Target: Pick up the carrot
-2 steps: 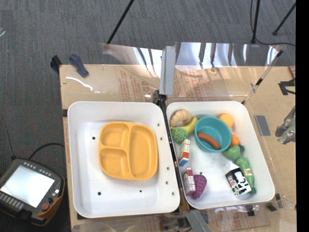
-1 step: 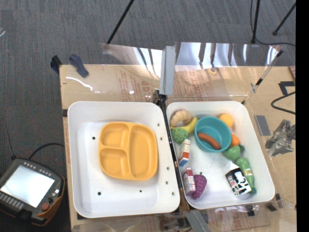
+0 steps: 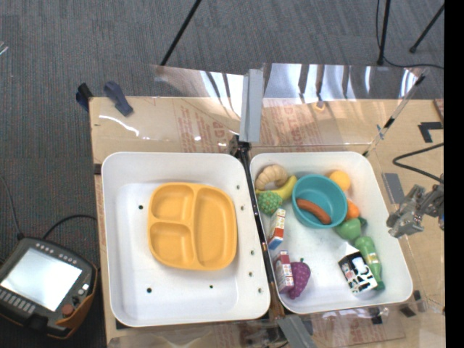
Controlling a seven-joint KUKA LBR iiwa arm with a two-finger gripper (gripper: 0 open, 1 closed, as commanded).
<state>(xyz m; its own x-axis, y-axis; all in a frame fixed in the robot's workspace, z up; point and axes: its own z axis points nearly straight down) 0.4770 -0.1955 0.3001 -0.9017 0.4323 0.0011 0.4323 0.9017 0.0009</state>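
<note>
The carrot (image 3: 353,210) shows as a small orange piece in the right bin (image 3: 391,267), tucked against the right side of a teal bowl (image 3: 319,194), which hides part of it. A green piece (image 3: 349,229) lies just below the carrot. My gripper (image 3: 409,216) hangs outside the right bin, just past its right rim and roughly level with the carrot. It holds nothing that I can see.
A sausage (image 3: 313,210) lies in the teal bowl. Around it are an orange (image 3: 339,180), croissant (image 3: 272,175), banana (image 3: 284,188), green bottle (image 3: 370,259), cow-print carton (image 3: 357,272), grapes (image 3: 299,274) and small boxes (image 3: 278,230). The left bin (image 3: 123,281) holds a yellow divided plate (image 3: 193,225).
</note>
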